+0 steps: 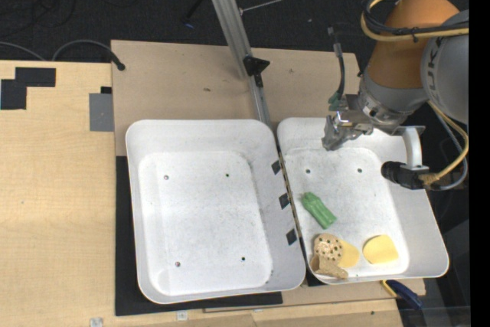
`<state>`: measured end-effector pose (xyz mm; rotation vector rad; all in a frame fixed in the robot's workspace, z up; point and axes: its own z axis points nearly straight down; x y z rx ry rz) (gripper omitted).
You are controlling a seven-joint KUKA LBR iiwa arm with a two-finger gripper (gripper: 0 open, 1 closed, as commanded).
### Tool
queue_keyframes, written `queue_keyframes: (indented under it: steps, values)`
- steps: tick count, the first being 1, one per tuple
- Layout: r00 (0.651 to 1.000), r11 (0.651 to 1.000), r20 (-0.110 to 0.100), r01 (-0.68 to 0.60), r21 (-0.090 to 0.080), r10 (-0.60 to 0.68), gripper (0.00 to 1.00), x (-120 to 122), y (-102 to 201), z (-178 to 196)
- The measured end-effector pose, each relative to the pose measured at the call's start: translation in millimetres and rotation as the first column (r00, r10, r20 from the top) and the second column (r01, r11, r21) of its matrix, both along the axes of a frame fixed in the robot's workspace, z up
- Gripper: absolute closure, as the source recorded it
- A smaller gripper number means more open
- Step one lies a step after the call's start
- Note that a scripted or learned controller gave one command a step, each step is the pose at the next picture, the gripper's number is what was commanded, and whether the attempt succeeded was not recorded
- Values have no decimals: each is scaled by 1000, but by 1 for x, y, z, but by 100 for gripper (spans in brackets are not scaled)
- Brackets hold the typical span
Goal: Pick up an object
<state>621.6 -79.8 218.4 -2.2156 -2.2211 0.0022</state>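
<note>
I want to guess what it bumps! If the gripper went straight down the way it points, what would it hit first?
Probably just the bare white floor of the right bin. The gripper hangs over its far end, away from the green object. Depth is hard to judge.

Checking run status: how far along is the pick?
Nothing done yet: the green object, the speckled tan piece and the yellow piece lie in the right bin. In hand: the gripper hangs over that bin's far end. Left: descend, grasp, lift.
</note>
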Motion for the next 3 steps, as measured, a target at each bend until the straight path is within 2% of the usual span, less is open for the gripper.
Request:
queue_keyframes:
  steps: [1, 3]
  values:
    - [1000, 1000, 1, -2, 1, 2, 100, -7, 57, 11]
    - [1000, 1000, -2, -2, 0, 2, 100, -16, 153, 5]
